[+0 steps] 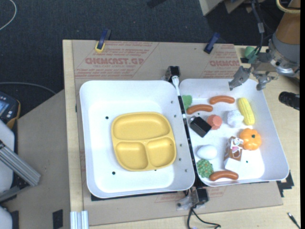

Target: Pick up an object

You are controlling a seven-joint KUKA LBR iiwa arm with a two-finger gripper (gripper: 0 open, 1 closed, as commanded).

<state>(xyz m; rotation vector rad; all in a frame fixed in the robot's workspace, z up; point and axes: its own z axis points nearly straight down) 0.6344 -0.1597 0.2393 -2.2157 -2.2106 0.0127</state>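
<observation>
Glossy white plastic bins (pixel 95 142); matt yellow plastic tray (pixel 143 140).

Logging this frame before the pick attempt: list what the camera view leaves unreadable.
- Arm: cut off by the top and right edges beyond the orange band.
- Pincer: blurred and small; nothing shows between its fingers.
- Small green piece: partly hidden by the right bin's rim; kind unclear.
- Box by the orange fruit: label too small to read.

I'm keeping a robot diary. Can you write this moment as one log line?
hand: open, holding nothing, above right bin's far edge | right bin: toy food untouched | left bin: yellow tray
</observation>
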